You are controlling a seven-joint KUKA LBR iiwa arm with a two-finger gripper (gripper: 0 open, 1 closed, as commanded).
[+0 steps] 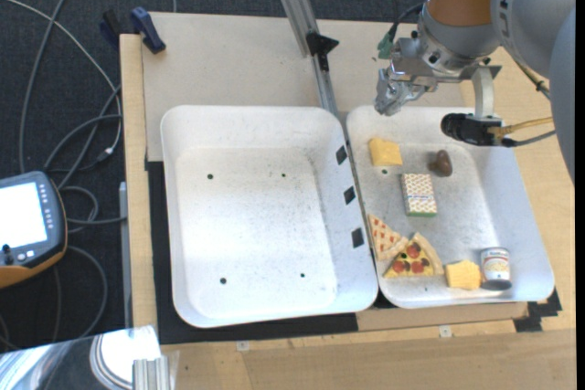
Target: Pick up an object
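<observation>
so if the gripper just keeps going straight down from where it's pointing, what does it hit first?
Most likely bare floor at the far-left corner of the right bin, or its rim there. The gripper hangs above that corner; the yellow block lies nearer the camera, probably just off the line. Depth is hard to judge from this angle.

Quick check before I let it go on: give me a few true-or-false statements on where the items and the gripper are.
1. All the items lie in the right bin. True.
2. The gripper hangs above the far left corner of that bin. True.
3. The small can stands beside the pizza slices. False: it stands at the near right, next to a yellow block.
4. The patterned box lies in the left bin. False: it lies mid right bin.
</observation>
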